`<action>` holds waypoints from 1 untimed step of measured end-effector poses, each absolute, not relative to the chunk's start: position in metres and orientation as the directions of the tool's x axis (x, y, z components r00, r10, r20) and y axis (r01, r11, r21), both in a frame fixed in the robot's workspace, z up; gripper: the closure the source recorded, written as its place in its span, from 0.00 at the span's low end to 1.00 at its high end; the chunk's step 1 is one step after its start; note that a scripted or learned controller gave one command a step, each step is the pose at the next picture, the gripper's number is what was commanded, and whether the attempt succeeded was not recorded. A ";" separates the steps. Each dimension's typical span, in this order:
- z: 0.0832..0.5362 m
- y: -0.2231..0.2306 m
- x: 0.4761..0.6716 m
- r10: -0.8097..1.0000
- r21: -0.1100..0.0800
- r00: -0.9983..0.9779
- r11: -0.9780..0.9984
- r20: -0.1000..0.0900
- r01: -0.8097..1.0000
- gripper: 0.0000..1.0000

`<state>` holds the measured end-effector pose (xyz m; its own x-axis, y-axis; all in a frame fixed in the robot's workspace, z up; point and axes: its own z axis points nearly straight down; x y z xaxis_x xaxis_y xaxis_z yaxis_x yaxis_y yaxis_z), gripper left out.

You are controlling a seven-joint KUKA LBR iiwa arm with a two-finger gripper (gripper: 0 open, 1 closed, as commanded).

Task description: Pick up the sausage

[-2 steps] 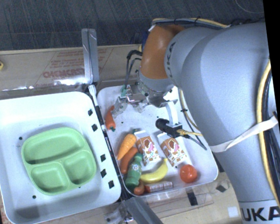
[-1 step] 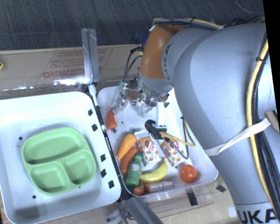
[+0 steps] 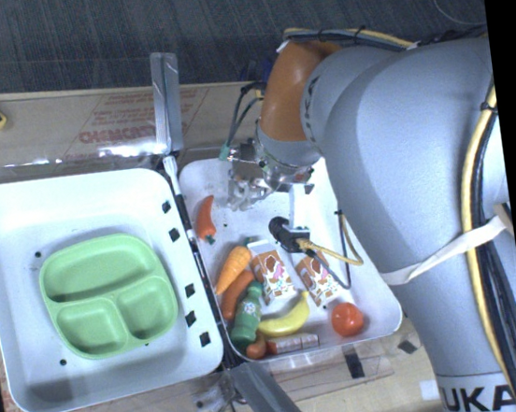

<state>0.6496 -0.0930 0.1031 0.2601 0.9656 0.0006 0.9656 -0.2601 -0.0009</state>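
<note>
Grey and orange, the arm hangs over the right bin (image 3: 379, 321), its gripper (image 3: 248, 185) low near the bin's far end; whether it is apart or together I cannot tell. A reddish sausage (image 3: 235, 294) lies beside a carrot (image 3: 230, 266), among a banana (image 3: 287, 318) and tomato (image 3: 346, 319).

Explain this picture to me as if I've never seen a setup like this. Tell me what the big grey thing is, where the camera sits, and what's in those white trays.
The big grey shape with the orange band is a robot arm, reaching in from the right. One fixed camera looks down on the bench at a slant.

Its end effector, the grasping part, hangs over the far end of the right bin; whether it holds anything is too blurred to tell.

The left bin holds a green divided plate. The right bin holds toy food: a carrot, a banana, a tomato, a green bottle and two small cartons. The reddish sausage lies by the bin's left wall, untouched.
</note>
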 end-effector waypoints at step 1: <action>0.092 -0.153 0.605 0.996 -0.005 0.092 -0.092 0.001 0.996 1.00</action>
<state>0.6046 -0.1534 0.0915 0.0917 0.9958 0.0009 0.9958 -0.0917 -0.0045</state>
